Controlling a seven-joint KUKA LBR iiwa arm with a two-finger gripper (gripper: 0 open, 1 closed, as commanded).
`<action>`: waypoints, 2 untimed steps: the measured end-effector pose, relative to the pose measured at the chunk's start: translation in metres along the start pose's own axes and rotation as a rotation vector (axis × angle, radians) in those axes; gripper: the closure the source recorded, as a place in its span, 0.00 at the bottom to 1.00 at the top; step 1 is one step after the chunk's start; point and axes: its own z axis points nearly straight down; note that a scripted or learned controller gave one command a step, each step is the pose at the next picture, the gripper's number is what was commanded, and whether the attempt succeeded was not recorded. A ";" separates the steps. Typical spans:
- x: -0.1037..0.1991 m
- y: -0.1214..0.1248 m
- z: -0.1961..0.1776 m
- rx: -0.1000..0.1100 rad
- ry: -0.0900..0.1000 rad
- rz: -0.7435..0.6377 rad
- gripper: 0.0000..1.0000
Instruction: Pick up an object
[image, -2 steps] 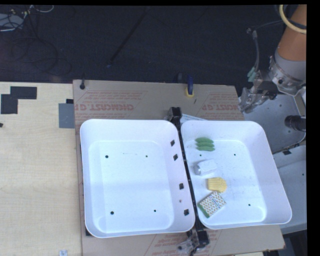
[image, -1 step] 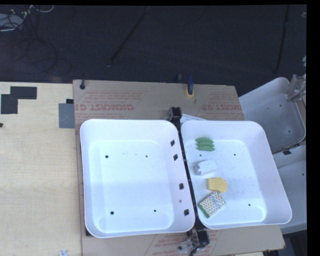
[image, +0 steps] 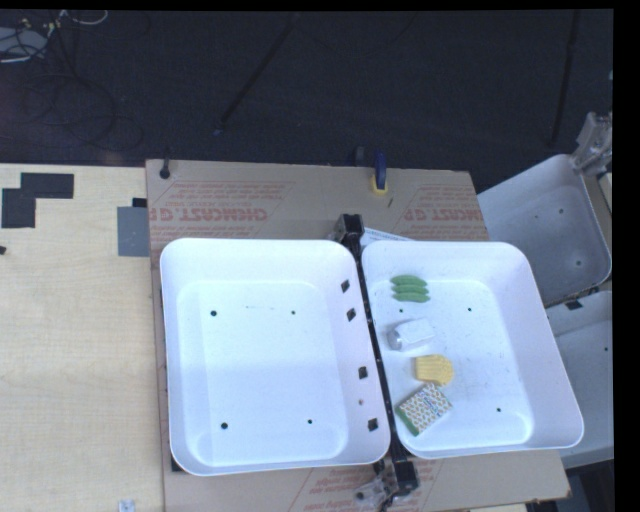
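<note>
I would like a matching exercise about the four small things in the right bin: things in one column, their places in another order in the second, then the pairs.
1. green thing
2. white thing
3. yellow thing
4. patterned thing

A. nearest the bin's near edge
B. between the white and patterned things
C. farthest back
D. just in front of the green thing

Pairs: 1-C, 2-D, 3-B, 4-A

A laboratory test bench is indicated by two white bins (image: 262, 262) clamped to a board (image: 300, 205), with loose cables (image: 60, 40) behind.
</note>
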 end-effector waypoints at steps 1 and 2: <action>0.049 -0.024 -0.040 0.004 0.001 0.000 1.00; 0.048 -0.022 -0.046 0.012 0.000 -0.001 1.00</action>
